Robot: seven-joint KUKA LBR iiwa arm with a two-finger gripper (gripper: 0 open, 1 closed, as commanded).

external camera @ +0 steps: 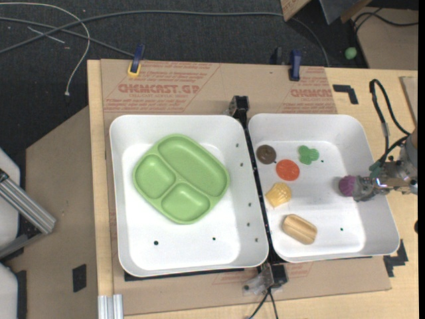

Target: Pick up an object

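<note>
The gripper (362, 189), fingers' state unclear, touches a purple object (347, 185) above cardboard-covered bench (179, 88), dark carpet (99, 12) beyond.

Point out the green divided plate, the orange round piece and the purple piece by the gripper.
Green plate (180, 177), camera view: on the ridge where its three compartments meet.
Orange piece (287, 170), camera view: middle of its top face.
Purple piece (347, 185), camera view: its rounded left side, clear of the gripper.

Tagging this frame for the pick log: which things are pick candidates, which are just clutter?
Candidates, right bin: purple piece at the gripper, brown disc, red disc, green piece, yellow piece, tan roll.

Clutter: green divided plate, blue clamps, cables.
</note>
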